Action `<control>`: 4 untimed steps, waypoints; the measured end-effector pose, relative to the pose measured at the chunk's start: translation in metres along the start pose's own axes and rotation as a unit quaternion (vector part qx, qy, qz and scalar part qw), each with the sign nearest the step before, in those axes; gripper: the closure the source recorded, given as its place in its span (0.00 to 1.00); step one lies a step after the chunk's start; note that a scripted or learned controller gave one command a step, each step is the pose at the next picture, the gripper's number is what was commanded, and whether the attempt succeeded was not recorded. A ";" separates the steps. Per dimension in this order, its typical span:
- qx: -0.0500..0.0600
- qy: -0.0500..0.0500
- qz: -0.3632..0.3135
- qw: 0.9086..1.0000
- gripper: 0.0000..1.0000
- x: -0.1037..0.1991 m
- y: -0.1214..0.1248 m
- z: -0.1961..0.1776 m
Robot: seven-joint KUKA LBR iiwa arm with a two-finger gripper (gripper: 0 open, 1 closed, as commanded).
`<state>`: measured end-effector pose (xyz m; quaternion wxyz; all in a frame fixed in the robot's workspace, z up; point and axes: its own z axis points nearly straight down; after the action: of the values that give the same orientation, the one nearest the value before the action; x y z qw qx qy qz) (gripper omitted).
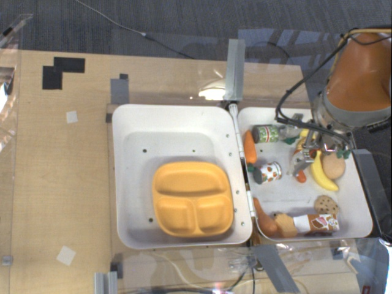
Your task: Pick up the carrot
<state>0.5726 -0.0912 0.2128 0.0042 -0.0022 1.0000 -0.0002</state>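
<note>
The carrot (250, 147) is a short orange piece lying along the left wall of the right bin (361, 225), pointing toward the back. My gripper (301, 162) hangs low over the middle of that bin, right of the carrot and apart from it, with a small can (269, 172) between them. A small red-orange piece (301, 177) lies just below the gripper's tip. The arm's orange band (361, 66) covers the bin's back right corner.
A green can (267, 133) lies behind the carrot. A banana (321, 174) and a beige potato (334, 165) sit right of the gripper. A cookie (326, 204), a brown packet (315, 223), a bread roll (285, 225) and a sausage (262, 215) line the front. The left bin (131, 164) holds a yellow tray (193, 198).
</note>
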 end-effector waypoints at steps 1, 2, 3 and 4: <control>0.001 -0.003 0.014 1.000 0.00 0.026 -0.012 0.120; 0.001 -0.006 0.011 1.000 1.00 0.023 -0.011 0.108; 0.002 -0.006 -0.226 0.974 1.00 0.025 0.007 -0.059; 0.003 -0.003 -0.407 0.913 1.00 0.045 -0.058 -0.210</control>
<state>0.5259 -0.1490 0.4229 0.0070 -0.4090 0.9125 -0.0051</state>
